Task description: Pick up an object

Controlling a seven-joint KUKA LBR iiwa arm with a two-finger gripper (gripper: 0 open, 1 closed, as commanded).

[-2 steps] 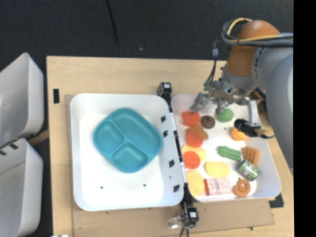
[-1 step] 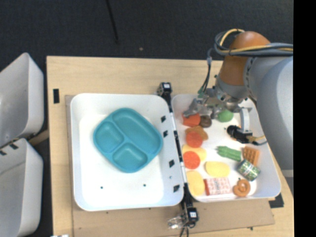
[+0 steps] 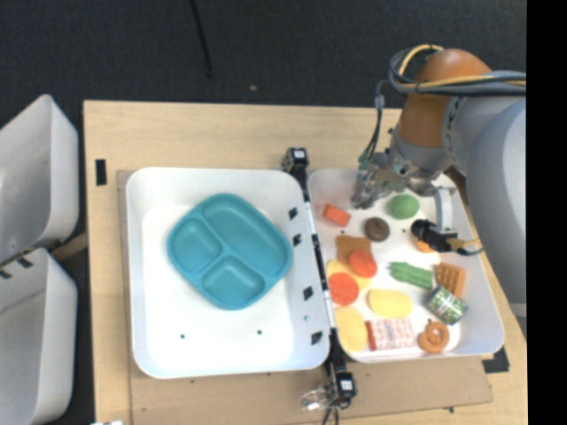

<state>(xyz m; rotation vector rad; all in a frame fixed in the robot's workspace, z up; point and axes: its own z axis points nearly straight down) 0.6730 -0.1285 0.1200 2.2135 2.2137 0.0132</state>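
Currently, the toy food items lie in the right bin [image 3: 485, 330]: an orange piece [image 3: 336, 214], a green ball [image 3: 404, 206] and a brown piece [image 3: 377, 229] nearest the gripper [image 3: 366, 193]. The gripper hangs over the bin's far corner, nothing visibly between its fingers; jaw spacing cannot be determined. The left bin [image 3: 142, 273] contains a blue divided tray [image 3: 229, 250].

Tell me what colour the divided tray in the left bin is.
The divided tray is light blue, almost turquoise, seen plainly in the camera view from above.
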